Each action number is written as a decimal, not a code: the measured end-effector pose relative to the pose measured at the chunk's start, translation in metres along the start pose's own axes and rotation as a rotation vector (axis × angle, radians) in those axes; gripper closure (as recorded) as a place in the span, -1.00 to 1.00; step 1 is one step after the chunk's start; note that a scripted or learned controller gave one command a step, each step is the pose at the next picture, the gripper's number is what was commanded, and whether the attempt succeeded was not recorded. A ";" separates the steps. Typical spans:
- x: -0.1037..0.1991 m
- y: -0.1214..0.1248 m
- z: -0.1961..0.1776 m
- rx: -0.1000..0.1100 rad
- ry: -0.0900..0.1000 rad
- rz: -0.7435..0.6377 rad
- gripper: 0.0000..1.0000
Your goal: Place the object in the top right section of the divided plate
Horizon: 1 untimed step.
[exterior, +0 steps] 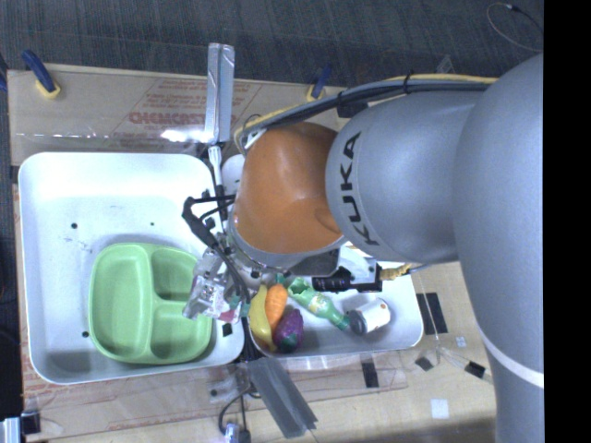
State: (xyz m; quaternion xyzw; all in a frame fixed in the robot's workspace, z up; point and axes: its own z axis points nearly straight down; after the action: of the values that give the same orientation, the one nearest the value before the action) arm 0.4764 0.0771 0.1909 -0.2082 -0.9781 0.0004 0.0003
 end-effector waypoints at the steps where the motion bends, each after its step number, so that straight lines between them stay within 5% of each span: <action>1: -0.001 0.001 -0.009 0.001 0.001 -0.004 1.00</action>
State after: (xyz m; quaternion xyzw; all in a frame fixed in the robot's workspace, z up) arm 0.4772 0.0774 0.1996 -0.2061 -0.9785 0.0009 0.0010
